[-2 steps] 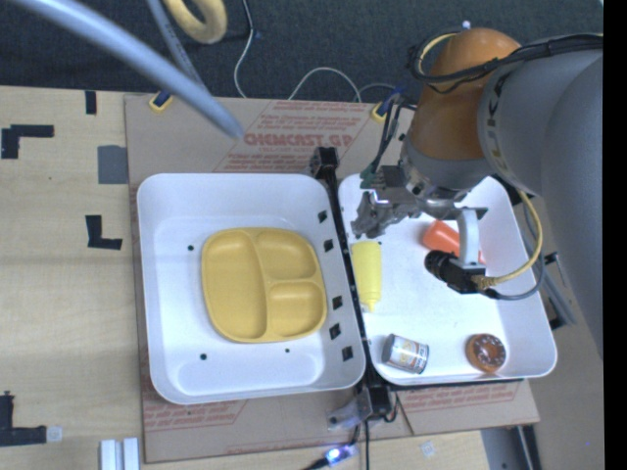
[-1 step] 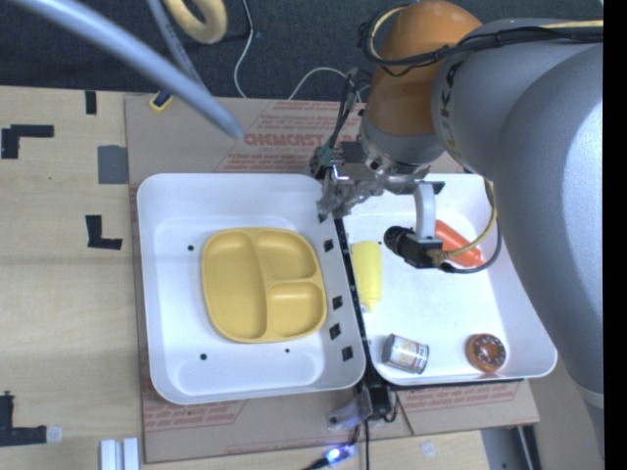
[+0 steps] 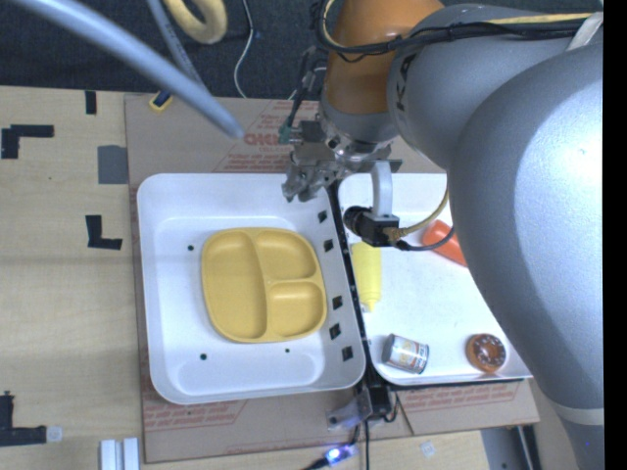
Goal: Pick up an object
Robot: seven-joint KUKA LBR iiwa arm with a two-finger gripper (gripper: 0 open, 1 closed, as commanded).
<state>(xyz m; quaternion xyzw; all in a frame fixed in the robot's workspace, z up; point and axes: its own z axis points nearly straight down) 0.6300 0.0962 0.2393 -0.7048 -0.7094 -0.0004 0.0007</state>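
My gripper (image 3: 306,182) hangs over the far right corner of the left bin (image 3: 167,213), close to the wall shared with the right bin (image 3: 441,292). Nothing shows between its dark fingers. A yellow divided plate (image 3: 263,284) lies in the middle of the left bin, below and left of the gripper. In the right bin a yellow banana-like object (image 3: 366,272) lies along the divider, an orange object (image 3: 446,243) peeks out from under the arm, a small silver can (image 3: 405,353) lies on its side near the front, and a brown donut (image 3: 486,352) sits beside it.
The grey arm with its orange band (image 3: 377,27) covers much of the right bin's far side. A grey pole (image 3: 118,42) slants across the top left. A yellow loop (image 3: 191,3) lies behind the bench. Black clips (image 3: 338,302) line the divider.
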